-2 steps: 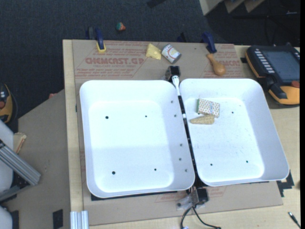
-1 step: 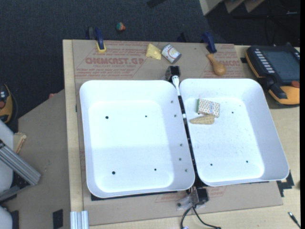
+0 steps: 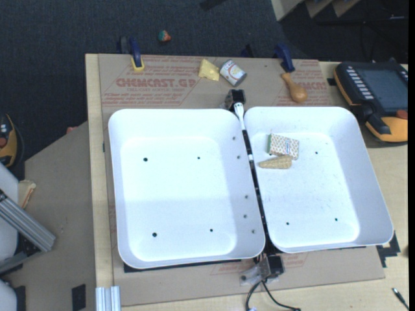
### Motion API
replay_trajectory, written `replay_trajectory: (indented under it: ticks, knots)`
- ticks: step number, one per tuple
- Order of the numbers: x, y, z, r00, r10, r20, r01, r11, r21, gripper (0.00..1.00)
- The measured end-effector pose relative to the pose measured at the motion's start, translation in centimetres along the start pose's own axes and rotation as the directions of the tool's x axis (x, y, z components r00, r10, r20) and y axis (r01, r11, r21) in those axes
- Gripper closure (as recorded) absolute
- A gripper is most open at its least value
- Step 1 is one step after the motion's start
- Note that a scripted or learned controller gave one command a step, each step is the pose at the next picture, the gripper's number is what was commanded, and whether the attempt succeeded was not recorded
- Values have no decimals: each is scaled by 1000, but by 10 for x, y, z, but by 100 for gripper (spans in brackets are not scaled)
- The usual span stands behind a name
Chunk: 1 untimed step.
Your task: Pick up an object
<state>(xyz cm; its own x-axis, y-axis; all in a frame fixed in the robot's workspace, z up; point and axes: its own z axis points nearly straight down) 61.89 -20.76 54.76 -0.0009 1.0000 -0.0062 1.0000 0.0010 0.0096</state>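
While 2 white bins sat side by side on a brown board (image 3: 104,89), the clutter lay mostly behind them: a yellow wedge (image 3: 209,70) and a small grey-white box (image 3: 233,72) just beside it near the far edge, a wooden-handled tool (image 3: 295,89) farther right, and 2 blue clamps (image 3: 136,54) at the board's back edge. A black fitting (image 3: 237,99) stood at the far end of the seam between the bins, and a cable (image 3: 269,284) trailed from the near end. To the right, off the board, rested a black and orange pendant (image 3: 379,92); on the dark floor beyond lay a tiny coloured ball (image 3: 165,36), and an aluminium rail (image 3: 26,222) slanted in at the left. Inside the right bin (image 3: 373,186), toward its far left part, lay a small patterned packet (image 3: 283,146), with a flat tan piece (image 3: 275,164) just in front of it, close or touching, I could not tell which. Nothing stood over these 2. The left bin (image 3: 113,173) showed 4 dark dots on its floor. Where the packet lay relative to the pincer, and whether the pincer was released or clenched, could not be told. Red print on the board read "CHEMCAST G P"; the packet's pattern was too small to read.
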Motion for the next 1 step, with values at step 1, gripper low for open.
replay_trajectory:
  ticks: [1]
  knots:
    - [0, 0, 1, 1000, 0, -1, 0, 1000, 2, 0]
